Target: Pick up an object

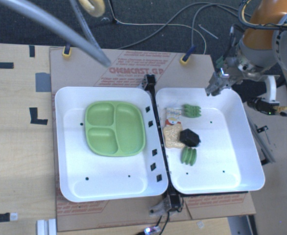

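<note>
The right bin [231, 131] holds a few small things near its left side: a green ridged piece [192, 111], a small white and red packet [173, 114], a tan speckled slab [171, 135], a black block [189, 137] and a second green piece [188, 155]. My gripper [216, 87] hangs above the bin's far right rim, well to the upper right of these objects. Nothing is visible between its fingertips. Above it the arm shows its orange band [272, 6].
The left bin [70, 146] contains a green divided plate [115, 128]. A black divider [155, 131] runs between the bins. Cables lie on the dark floor behind the bench, and a grey pole [45, 18] slants across the upper left.
</note>
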Controlling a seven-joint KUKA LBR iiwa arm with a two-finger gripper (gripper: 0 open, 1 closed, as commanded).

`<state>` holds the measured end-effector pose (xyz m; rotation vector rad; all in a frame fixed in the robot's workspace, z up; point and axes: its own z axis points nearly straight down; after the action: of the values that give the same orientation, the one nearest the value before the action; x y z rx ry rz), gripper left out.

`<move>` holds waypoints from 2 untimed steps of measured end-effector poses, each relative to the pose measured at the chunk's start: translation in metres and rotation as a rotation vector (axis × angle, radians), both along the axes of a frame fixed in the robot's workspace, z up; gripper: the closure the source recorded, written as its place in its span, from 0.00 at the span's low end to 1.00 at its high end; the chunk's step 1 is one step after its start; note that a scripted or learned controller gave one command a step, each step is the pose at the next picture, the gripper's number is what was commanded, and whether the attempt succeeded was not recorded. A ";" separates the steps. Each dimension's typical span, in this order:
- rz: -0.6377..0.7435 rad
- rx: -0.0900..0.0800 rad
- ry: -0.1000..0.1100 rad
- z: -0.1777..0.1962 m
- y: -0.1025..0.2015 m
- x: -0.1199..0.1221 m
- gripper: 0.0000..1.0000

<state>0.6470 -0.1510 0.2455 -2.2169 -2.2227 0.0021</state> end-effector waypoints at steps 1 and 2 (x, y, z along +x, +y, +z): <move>0.004 0.001 0.006 -0.013 0.059 -0.021 1.00; 0.004 0.001 0.006 -0.010 0.108 -0.033 1.00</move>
<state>0.6142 -0.0435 0.2358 -2.2096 -2.2237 0.0075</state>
